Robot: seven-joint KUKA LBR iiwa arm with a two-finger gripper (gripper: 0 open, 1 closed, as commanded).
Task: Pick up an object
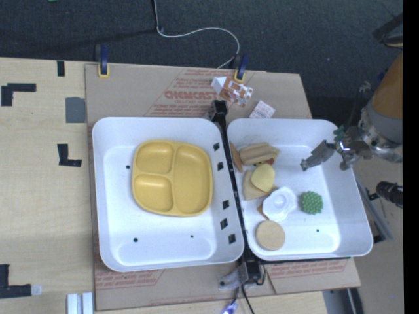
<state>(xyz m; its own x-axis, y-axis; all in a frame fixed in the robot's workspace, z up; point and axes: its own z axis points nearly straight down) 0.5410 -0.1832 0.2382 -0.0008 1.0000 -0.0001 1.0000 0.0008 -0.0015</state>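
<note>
The gripper (322, 154) is seen over the right bin's (350, 237) upper right part; whether it is spread cannot be told. Nothing is held. The green ball (311, 203), nearest, lies just below it toward the bin's middle.

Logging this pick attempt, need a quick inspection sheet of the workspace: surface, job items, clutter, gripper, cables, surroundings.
Surface: wooden bench, cardboard sheet under two white bins.
Job's things: right bin holds hot dog, yellow piece, white egg-like piece, green broccoli, round tan cookie.
Clutter: yellow divided plate in left bin; paper tags behind the bins.
Gripper: gripper over right bin's far right part, nothing between fingers.
Cables: white cable on dark floor.
Surroundings: black tape marks on bench.
</note>
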